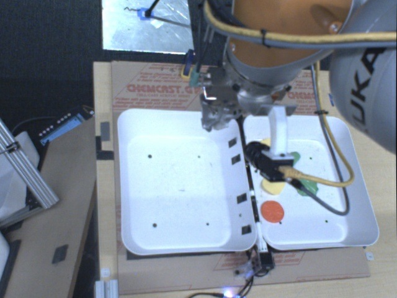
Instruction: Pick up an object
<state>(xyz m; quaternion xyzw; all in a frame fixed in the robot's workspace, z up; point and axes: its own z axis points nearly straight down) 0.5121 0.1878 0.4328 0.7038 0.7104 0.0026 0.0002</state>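
Gripper low over far right corner of left bin, open or closed impossible to tell, with orange disc, yellow piece and green piece lying in right bin.

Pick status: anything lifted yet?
Done: nothing visible. The flat orange disc, yellow piece and green piece all lie in the right white bin. In hand: the gripper hangs near the far end of the bins' shared rim, with no object visibly held. Left: reach an object, grasp, lift.
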